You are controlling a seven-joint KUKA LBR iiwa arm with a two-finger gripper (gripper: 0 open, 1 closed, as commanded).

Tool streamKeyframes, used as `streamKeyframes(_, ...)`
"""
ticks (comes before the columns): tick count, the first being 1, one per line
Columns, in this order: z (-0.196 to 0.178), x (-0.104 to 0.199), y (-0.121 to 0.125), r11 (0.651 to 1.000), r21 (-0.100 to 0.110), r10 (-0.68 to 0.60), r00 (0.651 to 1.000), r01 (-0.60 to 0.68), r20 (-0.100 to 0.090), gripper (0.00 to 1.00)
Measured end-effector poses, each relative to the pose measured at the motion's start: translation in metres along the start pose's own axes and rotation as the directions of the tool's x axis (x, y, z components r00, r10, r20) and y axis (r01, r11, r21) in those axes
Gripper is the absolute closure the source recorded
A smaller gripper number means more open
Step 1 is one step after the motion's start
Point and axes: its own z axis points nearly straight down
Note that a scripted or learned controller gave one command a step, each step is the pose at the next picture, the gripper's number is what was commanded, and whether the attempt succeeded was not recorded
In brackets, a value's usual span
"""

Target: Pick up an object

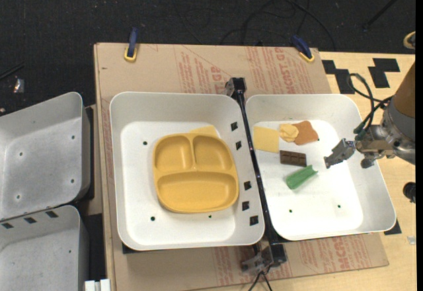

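The right bin (344, 217) holds a pale yellow flat piece (266, 139), a tan and orange-brown lump (299, 131), a small dark brown block (293, 157) and a green stick-shaped object (301, 178). My gripper (351, 157) hangs over the right half of this bin, to the right of the brown block and the green object. It is open, with bare bin floor showing between its fingers, and it touches none of the objects.
A yellow compartment tray (195, 172) lies in the left bin (132, 217). A black divider bar (250, 164) runs between the two bins. Grey metal panels (39, 151) stand off the bench at the left.
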Motion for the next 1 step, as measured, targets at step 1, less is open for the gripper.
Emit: streamKeyframes(1, -0.0067, 0.0007, 0.0027, 1.000, -0.012, -0.004, 1.000, 0.004, 0.003, 0.00)
